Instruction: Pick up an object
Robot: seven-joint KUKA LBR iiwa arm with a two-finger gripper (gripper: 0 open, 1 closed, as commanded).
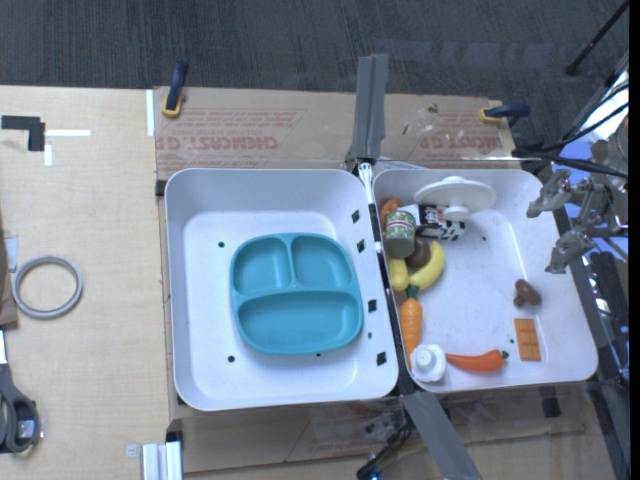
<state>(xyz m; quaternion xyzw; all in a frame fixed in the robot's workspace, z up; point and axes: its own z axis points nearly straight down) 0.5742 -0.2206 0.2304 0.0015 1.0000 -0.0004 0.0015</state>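
The right bin (560, 368) holds several small things. A green can (400, 224), a banana (428, 270) and a small carrot (410, 320) crowd its left wall. Near the back lies a white dish (455, 195) with a black-and-white item (441, 224) beside it. At the front are a white bottle (428, 363) and an orange pepper (475, 361). A brown lump (526, 291) and an orange block (527, 339) lie toward the right. My gripper (560, 230) hangs over that bin's right rim, apart from all of them.
The left bin (190, 268) holds a teal divided plate (295, 293). On the wooden bench to the left lie a grey tape ring (45, 286) and scissors (18, 418). Clamps (176, 88) sit at the cardboard's back edge.
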